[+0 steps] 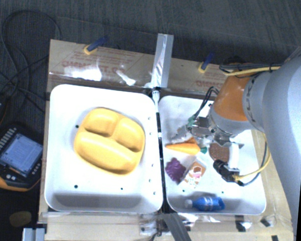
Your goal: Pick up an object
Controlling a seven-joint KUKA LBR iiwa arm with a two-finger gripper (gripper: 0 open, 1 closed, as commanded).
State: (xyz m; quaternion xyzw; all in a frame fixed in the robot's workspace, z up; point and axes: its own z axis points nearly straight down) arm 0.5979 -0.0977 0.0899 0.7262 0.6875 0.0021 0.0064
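In the right bin (pixel 248 203) lie an orange carrot (pixel 183 146), a purple grape bunch (pixel 175 169), a small white and red packet (pixel 196 171), a brown round piece (pixel 219 150) and a blue bottle (pixel 206 203) on its side. My gripper (pixel 198 131) reaches down from the orange wrist into the bin's upper middle, just above the carrot's right end. Its fingertips sit close to the carrot, and nothing can be seen between them.
The left bin (pixel 54 187) holds a large yellow divided tray (pixel 109 139). A central divider rim (pixel 159 144) separates the bins. The grey arm covers the right bin's upper right. Handheld controllers lie on the floor at far left.
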